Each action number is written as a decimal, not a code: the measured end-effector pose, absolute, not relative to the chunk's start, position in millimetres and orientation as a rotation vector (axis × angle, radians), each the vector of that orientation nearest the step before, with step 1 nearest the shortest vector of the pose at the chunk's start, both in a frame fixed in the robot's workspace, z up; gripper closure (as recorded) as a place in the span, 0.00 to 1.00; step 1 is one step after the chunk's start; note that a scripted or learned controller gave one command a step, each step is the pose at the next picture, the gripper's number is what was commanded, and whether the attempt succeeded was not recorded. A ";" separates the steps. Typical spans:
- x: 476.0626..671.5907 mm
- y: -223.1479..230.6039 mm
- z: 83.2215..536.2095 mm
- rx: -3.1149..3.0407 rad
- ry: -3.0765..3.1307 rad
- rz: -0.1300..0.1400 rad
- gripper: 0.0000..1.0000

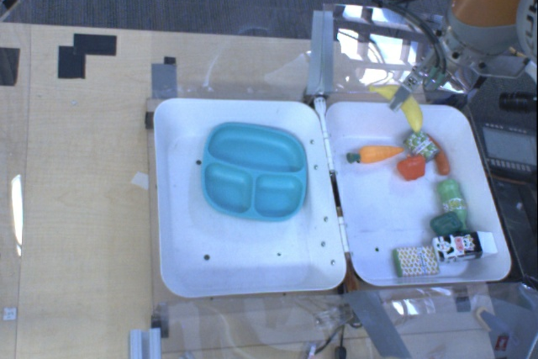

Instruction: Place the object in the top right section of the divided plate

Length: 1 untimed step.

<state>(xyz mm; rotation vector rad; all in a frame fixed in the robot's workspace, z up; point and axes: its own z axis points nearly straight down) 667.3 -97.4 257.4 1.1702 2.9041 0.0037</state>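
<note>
Currently, the camera view shows two shallow white plastic bins side by side on the bench. The left bin [181,265] carries a turquoise divided plate of smooth moulded plastic [255,171], lying near the bin's centre. It has one long compartment toward the far edge and two smaller compartments toward the near edge.

The right bin [374,248] carries the loose objects. A yellow curved toy banana [409,111] sits at the far edge, directly below the gripper [418,84]. The banana is the likely task object, though this is a judgement. Whether the banana is between the gripper parts, and whether these are open or closed, cannot be determined: the wrist is small and blurred against a reflective panel.

Other contents of the right bin:
- An orange tapered toy carrot [377,154], near the middle of the bin, lying across it.
- A red rounded item [411,167], just beside the carrot tip.
- A green cylindrical bottle [451,197], near the right edge.
- A patterned rectangular box [416,261] and a black-and-white carton [462,246], at the near right corner.

Procedure note: the banana is smooth, curved and rigid-looking, so it may roll or slip. Grasp it across its middle, lift clear of the rim between the bins, and release low over the far right portion of the plate.
</note>
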 end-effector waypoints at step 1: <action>614.9 -44.6 189.4 0.830 3.023 0.004 1.00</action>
